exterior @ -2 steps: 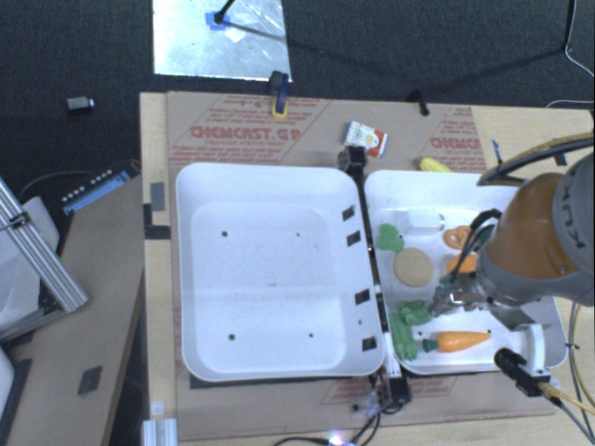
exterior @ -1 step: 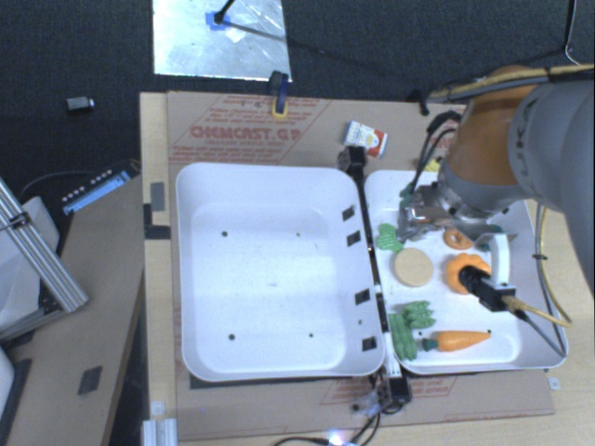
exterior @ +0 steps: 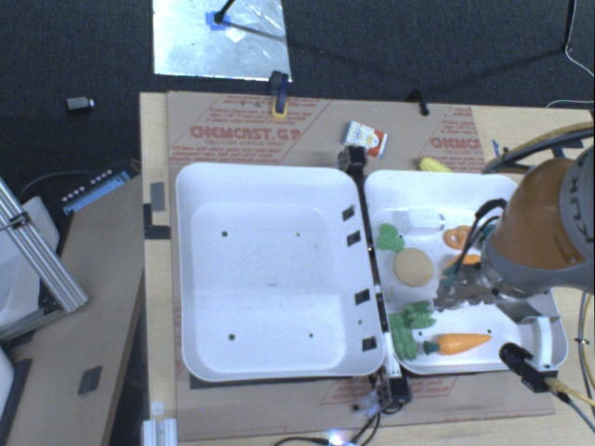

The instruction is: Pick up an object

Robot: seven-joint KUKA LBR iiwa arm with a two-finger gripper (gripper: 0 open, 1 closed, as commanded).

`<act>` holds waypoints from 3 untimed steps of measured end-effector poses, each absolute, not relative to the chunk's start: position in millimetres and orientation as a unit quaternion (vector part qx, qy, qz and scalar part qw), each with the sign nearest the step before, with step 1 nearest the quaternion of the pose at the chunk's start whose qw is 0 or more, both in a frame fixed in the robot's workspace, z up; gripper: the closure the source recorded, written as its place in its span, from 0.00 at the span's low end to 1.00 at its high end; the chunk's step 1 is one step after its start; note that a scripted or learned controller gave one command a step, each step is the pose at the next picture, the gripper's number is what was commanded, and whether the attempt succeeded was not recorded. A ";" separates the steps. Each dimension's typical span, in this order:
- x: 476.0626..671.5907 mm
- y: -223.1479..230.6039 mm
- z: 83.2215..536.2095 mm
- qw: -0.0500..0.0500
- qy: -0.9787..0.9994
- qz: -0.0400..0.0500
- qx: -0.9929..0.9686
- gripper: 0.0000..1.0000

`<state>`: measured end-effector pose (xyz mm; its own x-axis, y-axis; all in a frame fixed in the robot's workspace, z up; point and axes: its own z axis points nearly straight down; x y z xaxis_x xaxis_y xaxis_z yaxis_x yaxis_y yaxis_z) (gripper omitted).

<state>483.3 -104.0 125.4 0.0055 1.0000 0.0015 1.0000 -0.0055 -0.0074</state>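
Now | gripper [exterior: 453, 291] grip state unclear | smooth tapered carrot [exterior: 462, 343] | round tan ball [exterior: 414, 268] | glossy right bin [exterior: 437, 189]

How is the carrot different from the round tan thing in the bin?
The carrot is long and pointed; the round tan piece is shaped like a ball or bun. The carrot is bright orange with a green stem end; the tan piece is one pale colour. The carrot lies near the bin's front edge; the tan piece sits nearer the middle, beside the gripper. Both lie loose in the right bin.
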 end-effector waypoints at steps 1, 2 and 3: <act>507.5 -50.4 187.0 -0.002 -0.710 -0.002 -0.704 1.00; 488.7 61.4 183.8 0.001 -0.712 -0.001 -0.702 1.00; 488.1 42.1 292.0 -0.004 -0.709 -0.004 -0.705 1.00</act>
<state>488.1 42.1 292.0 -0.0048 1.0000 0.0009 0.9999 0.0048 0.0110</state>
